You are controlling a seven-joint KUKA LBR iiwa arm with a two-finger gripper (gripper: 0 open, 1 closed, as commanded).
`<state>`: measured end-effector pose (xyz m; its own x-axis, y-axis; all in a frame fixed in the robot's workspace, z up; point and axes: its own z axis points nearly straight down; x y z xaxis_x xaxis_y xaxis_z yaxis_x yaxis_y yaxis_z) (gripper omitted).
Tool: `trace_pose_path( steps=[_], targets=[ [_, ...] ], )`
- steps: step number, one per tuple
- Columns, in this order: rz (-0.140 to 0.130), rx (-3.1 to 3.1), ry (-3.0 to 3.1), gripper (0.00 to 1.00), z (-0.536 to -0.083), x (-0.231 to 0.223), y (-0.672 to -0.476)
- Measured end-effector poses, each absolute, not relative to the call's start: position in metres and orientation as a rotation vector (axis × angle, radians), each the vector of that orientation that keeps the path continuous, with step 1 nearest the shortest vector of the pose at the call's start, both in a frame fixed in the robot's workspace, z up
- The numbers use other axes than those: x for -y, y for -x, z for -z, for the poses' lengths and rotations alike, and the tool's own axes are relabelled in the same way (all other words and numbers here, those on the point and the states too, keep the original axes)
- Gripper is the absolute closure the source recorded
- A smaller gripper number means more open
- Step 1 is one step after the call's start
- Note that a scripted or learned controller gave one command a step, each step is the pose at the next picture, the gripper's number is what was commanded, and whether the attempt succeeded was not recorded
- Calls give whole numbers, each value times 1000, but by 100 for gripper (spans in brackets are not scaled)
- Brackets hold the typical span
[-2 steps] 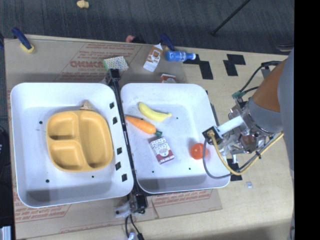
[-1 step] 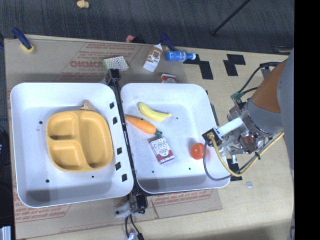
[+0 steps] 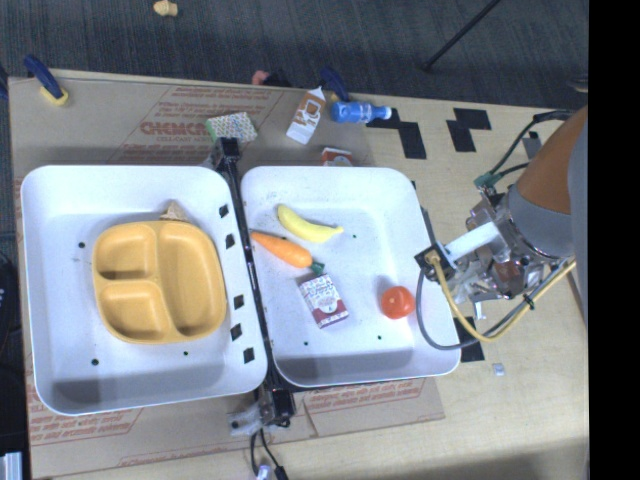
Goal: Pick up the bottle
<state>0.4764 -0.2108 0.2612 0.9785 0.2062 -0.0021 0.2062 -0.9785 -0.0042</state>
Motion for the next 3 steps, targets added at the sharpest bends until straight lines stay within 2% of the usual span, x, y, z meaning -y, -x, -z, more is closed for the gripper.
trace_pose_path(
  steps=[2, 3],
  targets=[
    [-10, 328, 3118, 100, -242, 210, -476],
    [-5, 339, 3119, 100, -252, 211, -476]
  ],
)
